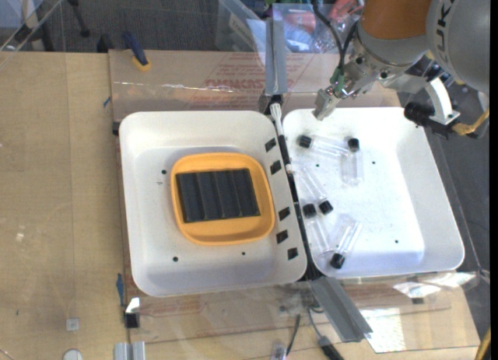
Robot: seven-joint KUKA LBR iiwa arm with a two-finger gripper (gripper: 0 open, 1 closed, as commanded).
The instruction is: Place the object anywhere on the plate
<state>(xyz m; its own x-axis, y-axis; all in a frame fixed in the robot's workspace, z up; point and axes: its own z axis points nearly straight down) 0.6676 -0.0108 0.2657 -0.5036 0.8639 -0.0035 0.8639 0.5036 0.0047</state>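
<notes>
An orange plate (184,225) with a dark ribbed centre lies in the left white bin (148,265). Several clear plastic tubes with black caps lie in the right bin (424,218): one upright-lying tube (352,160) near the middle, one (317,145) by the back left, two (313,197) near the divider, and one (343,242) at the front. My gripper (324,106) hangs above the right bin's back left corner, a little behind the tube there. Nothing shows between its tips.
A metal divider bar (276,63) runs between the bins with black clips along it. A clear tub of coloured items (288,1) stands behind the bins. A blue and yellow clamp (137,51) sits at the back left. Bare wooden bench lies to the left.
</notes>
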